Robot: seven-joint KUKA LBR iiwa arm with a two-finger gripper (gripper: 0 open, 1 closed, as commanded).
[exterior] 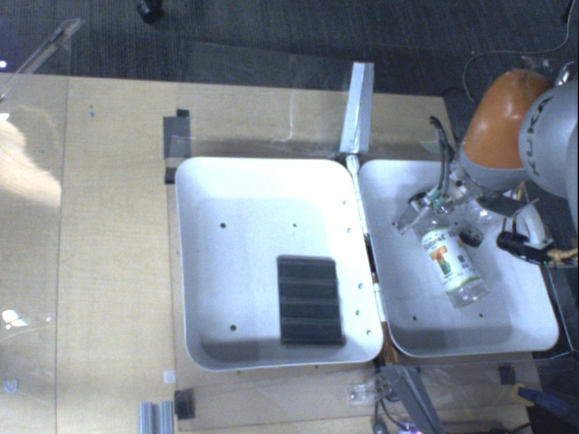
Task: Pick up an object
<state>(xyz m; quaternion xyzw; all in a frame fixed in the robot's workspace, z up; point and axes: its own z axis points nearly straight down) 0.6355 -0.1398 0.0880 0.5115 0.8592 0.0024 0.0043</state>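
A clear plastic bottle (452, 264) with a white, orange and green label lies in the right bin (516, 333), its neck pointing up-left. My gripper (423, 210) hangs over the bottle's neck end, low in the bin's back-left part, under the grey arm with its orange band (503, 120). Whether it touches the bottle cannot be made out. A black ribbed block (309, 300) lies flat in the left bin (226, 206), near its front right corner.
The two bins meet along a shared rim (369, 260) in the middle. A grey metal bar (357, 107) stands behind that joint. Cables and a small black part (470, 238) hang from the wrist beside the bottle. Wooden bench (99, 242) surrounds the bins.
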